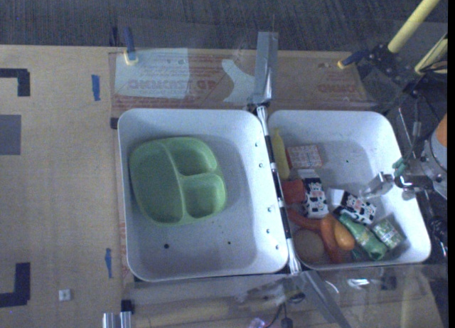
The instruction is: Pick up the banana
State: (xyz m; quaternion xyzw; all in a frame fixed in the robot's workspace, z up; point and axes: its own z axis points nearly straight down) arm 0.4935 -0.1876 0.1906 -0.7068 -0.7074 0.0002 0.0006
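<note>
- The counter is a tan, cardboard-coloured surface with black corner marks and bits of blue tape, carrying both bins.
- The left bin is white and shallow, and sits at about nine o'clock from the middle of the view.
- The right bin is white as well, touching the left bin along a shared rim, at about three o'clock from it.
- A green divided plate lies flat in the left bin, toward that bin's ten o'clock corner, with three compartments facing up.
- The grey arm comes in at three o'clock of the view, over the right bin's rim, with an orange patch near the edge.
- The claw hangs above the right bin's three o'clock side, above the clutter; whether it is spread or closed cannot be told, and nothing is seen between its tips.
- The banana is a slim yellow piece lying along the right bin's nine o'clock wall, pointing from twelve to six, well apart from the claw.
- A small carton with a cow print stands near the bin's middle, at five o'clock from the banana.
- An orange carrot-like piece and a green packet lie at the bin's six o'clock edge, close together.
</note>
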